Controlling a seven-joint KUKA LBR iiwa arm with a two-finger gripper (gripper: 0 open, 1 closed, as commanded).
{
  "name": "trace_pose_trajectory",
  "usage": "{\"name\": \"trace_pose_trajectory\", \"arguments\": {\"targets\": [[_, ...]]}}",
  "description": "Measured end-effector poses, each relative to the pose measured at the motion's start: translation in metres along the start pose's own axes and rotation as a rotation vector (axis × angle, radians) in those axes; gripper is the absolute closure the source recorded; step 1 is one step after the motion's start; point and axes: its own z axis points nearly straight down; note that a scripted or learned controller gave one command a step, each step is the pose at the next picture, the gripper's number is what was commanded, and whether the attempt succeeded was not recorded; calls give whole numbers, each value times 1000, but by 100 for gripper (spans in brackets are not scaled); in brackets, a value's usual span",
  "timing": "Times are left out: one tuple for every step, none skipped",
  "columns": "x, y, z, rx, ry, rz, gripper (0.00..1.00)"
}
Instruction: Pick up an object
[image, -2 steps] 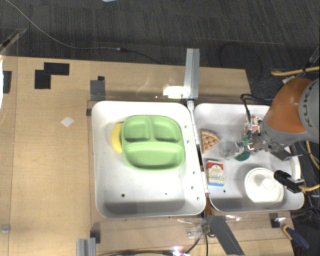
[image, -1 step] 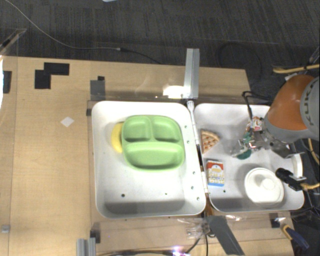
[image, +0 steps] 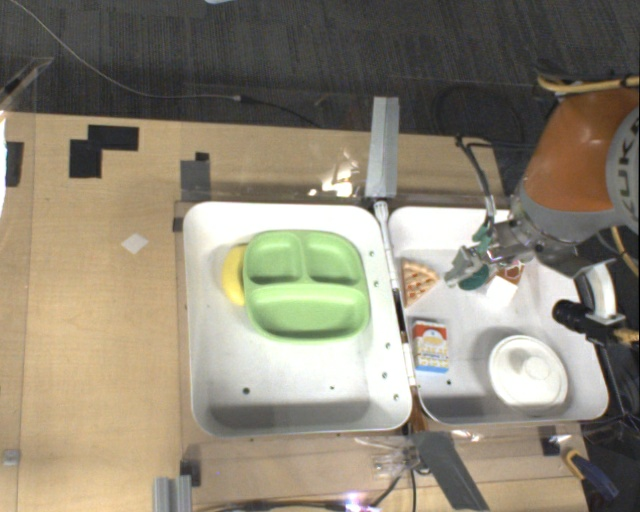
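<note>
From the overhead camera, the pincer (image: 478, 268) hangs over the right bin (image: 598, 398), right by a pizza slice (image: 416, 281); whether it's clenched or released, can't tell from here. Also in that bin: a small carton (image: 431, 347) and a white bowl (image: 527, 369). The left bin (image: 205, 330) has a green tray (image: 304, 283) over something yellow (image: 233, 276). Looks like the approach step. Next it needs to drop straight onto one item.
</note>
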Motion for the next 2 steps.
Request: {"name": "trace_pose_trajectory", "arguments": {"targets": [[8, -65, 14, 2, 1, -149, 100], [46, -1, -37, 0, 0, -122, 100]]}}
